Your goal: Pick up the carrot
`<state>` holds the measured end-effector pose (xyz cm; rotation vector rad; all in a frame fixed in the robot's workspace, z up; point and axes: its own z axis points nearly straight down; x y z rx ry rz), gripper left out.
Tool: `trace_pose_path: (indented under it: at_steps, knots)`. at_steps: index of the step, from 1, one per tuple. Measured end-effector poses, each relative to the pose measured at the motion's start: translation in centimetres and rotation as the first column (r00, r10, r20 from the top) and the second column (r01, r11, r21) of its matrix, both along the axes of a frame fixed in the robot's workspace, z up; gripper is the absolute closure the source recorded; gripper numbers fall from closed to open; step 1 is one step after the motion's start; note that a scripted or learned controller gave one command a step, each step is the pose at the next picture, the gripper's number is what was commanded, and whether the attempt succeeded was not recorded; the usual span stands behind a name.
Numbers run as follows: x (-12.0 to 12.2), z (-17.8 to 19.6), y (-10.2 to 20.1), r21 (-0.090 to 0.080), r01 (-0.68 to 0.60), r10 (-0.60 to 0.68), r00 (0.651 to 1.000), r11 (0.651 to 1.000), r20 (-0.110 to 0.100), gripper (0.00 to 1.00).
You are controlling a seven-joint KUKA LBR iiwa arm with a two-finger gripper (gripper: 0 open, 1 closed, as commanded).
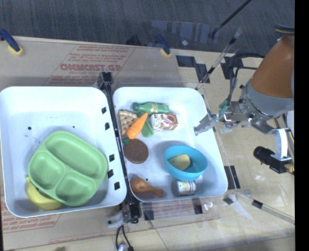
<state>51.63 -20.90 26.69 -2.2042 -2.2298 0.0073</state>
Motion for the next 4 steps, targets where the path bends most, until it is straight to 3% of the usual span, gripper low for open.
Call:
trace_pose_path:
  at_steps: [1, 2, 3, 4]
  knots:
    - [1.6, -15.0, 3.1, 0.005, -0.129, 0.129, 0.992, 0.992, -0.011, 0.00]
    - [6.7, -17.5, 7.1, 0.001, 0.233, -0.233, 0.973, 0.973, 0.000, 0.00]
    - [11.8, -17.6, 10.0, -0.005, 0.748, -0.748, 0.663, 0.663, -0.002, 0.00]
    - [11.7, -16.7, 10.3, -0.011, 0.736, -0.736, 0.676, 0.677, -0.017, 1.00]
